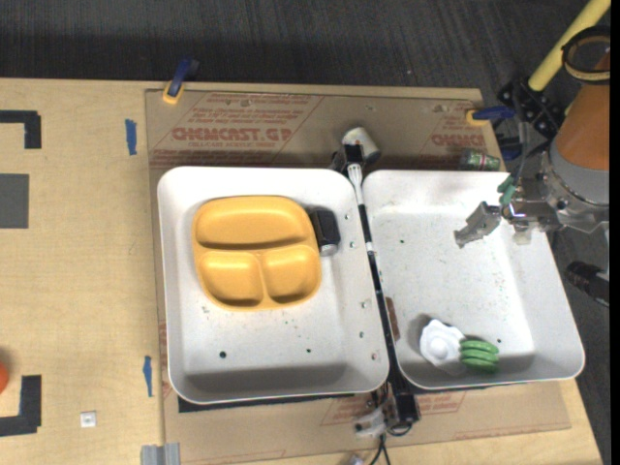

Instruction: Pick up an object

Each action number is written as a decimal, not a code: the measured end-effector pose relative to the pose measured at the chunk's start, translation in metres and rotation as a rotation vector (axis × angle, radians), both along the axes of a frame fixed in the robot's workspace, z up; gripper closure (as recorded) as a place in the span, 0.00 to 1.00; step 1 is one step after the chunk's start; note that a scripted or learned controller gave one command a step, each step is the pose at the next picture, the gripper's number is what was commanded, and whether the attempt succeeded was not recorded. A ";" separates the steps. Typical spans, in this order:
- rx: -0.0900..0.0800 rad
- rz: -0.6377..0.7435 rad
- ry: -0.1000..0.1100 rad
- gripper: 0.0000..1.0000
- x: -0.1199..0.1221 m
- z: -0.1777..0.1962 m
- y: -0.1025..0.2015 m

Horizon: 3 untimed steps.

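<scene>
A big brown bench (pixel 77 289) holds two white bins side by side. The left bin (pixel 184 347) has a big yellow tray (pixel 257 250) with three dips in it, and a small dark thing (pixel 324 231) sits just beside the tray's right edge. The right bin (pixel 523 298) has one small toy (pixel 457 347) near its front wall, white on the left end and green on the right end, lying longways from left to right. The grey arm (pixel 581 143) comes in from the right. Its gripper (pixel 477 227) hangs over the back part of the right bin, and its fingers look spread apart with nothing between them. The toy lies toward the front of the bin from the gripper, well apart from it, so I think the gripper must move forward and down to reach it.
</scene>
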State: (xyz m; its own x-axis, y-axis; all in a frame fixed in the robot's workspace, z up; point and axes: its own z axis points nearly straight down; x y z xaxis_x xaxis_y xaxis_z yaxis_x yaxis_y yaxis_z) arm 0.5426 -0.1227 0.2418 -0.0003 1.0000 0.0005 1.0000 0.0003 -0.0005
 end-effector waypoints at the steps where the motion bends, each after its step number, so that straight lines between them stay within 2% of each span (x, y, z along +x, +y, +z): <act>1: 0.001 0.256 0.002 0.00 -0.028 -0.124 0.018; 2: 0.001 0.290 0.001 0.00 -0.060 -0.140 0.026; 3: -0.002 0.015 -0.004 0.00 -0.063 -0.077 0.020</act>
